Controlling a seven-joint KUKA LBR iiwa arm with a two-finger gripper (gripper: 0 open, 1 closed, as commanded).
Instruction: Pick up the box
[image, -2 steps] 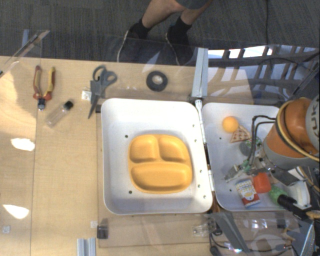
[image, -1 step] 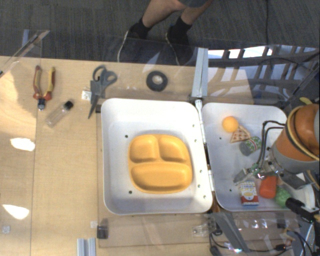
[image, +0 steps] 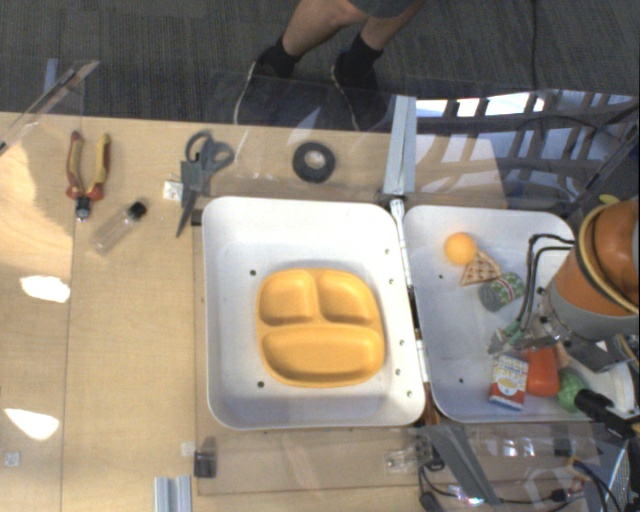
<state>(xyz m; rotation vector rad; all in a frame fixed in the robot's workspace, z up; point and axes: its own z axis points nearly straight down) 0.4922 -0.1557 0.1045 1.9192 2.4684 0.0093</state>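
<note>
The box (image: 510, 382) is a small white, yellow and red carton lying near the front edge of the right bin (image: 450, 375). A red item (image: 543, 372) touches its right side. My gripper (image: 525, 342) hangs from the grey arm with its orange band (image: 600, 265) at the right edge. It sits just behind and slightly right of the box, low over the bin. The wrist hides much of it, and nothing is visibly lifted off the bin floor.
The right bin also holds an orange ball (image: 459, 247), a tan waffle-like wedge (image: 480, 270), a green can (image: 500, 291) and a green item (image: 571, 392). A yellow divided plate (image: 320, 325) lies in the left bin (image: 230, 300). Scissors (image: 200, 170), pliers (image: 85, 170) and a tape roll (image: 315, 161) lie on the bench.
</note>
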